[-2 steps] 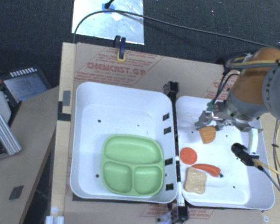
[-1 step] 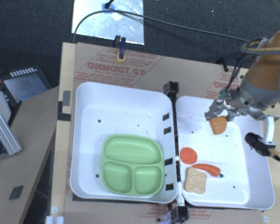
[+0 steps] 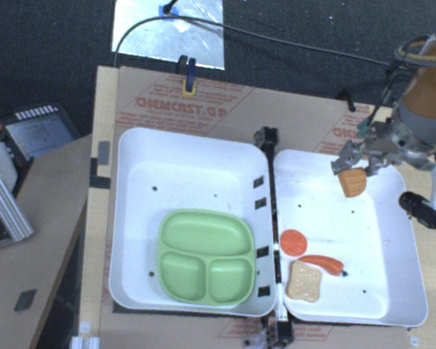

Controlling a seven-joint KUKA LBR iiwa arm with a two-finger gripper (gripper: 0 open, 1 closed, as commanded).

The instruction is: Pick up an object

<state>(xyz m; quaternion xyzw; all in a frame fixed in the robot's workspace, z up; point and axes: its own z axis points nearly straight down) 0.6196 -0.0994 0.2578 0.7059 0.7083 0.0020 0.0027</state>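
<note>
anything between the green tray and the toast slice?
Yes: in the camera view, the bin walls and black divider clips lie between the green tray and the toast slice.

Two shallow white bins sit side by side, a left bin and a right bin. The left one holds one green divided plate. Four small food items show on the right: one orange-brown piece at the upper right, one red-orange round slice, one red-orange sausage-shaped piece and one pale bread slice.
</note>
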